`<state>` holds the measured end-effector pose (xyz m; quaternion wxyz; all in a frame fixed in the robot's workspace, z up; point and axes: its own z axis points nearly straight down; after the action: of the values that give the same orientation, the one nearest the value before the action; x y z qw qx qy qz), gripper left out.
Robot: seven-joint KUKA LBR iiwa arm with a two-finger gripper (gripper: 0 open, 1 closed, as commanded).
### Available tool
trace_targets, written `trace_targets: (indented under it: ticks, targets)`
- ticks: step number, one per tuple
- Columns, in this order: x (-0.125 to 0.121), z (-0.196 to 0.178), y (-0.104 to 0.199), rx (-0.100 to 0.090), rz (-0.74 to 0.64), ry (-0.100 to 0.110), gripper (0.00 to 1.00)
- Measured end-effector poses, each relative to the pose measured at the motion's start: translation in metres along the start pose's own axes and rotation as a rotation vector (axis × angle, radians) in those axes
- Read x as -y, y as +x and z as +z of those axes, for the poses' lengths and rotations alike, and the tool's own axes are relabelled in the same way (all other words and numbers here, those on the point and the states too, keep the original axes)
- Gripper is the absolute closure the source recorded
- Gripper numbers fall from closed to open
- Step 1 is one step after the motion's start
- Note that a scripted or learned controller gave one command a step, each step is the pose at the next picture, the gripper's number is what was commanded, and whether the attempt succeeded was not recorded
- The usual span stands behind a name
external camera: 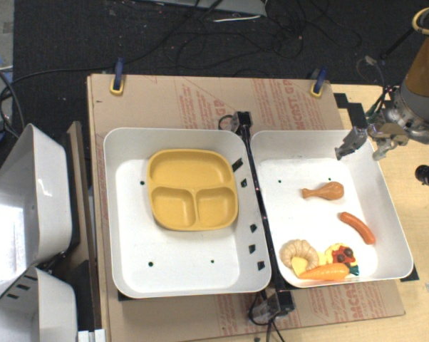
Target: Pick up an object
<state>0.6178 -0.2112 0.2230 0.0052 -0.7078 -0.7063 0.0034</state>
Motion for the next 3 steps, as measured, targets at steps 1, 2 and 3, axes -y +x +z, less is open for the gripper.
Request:
trace_targets:
  ticks: [1,2,3]
  targets:
    - [-0.003,-0.008,0.001,0.003,-0.003,-0.013,0.00]
    - [-0.005,0.055,-0.002,0.002,-0.002,-0.009,0.00]
    - [-0.004,0.099,0.002,0.002,-0.003,-0.009,0.00]
